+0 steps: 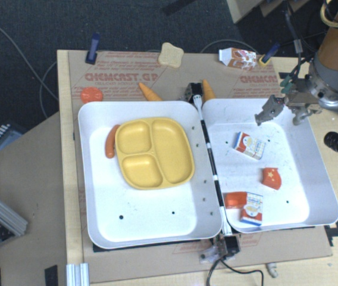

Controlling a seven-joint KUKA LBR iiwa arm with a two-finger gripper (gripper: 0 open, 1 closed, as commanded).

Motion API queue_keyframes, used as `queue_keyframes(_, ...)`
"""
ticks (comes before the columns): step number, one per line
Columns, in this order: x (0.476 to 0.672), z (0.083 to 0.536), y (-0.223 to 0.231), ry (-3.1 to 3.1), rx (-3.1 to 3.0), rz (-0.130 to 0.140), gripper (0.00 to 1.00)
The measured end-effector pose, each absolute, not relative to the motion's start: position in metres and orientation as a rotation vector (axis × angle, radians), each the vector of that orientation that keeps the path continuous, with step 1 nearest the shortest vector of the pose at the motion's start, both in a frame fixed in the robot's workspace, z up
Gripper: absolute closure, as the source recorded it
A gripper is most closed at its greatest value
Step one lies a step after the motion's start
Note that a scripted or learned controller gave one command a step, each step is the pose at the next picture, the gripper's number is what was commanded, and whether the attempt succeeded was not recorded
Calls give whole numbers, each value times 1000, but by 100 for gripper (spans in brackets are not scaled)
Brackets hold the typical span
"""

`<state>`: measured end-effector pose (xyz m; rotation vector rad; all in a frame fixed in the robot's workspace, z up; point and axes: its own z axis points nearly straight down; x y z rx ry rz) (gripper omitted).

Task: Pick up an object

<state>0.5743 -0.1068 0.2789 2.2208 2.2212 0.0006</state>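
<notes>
Near carton: small printed box by an orange block, my right bin's front edge
Red piece: chunky, mid-bin
Second carton: flat, tilted, just below me
Yellow tray: glossy, three wells, left bin; sausage touching it
My gripper: fingers spread, holding nothing, above the bin's far end

Bread slice and blue clip lie behind the bins.
</notes>
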Motion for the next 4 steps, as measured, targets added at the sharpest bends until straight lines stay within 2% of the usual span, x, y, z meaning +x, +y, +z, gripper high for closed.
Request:
queue_keyframes(1, 561, 160, -166, 2221, 2225, -3, 0)
queue_keyframes(2, 537, 84, -160, 2222, 2223, -1, 0)
queue_keyframes(3, 538, 94, -161, 2218, 2222, 1, 100)
queue_keyframes(4, 538, 94, -161, 2219, 2223, 1, 0)
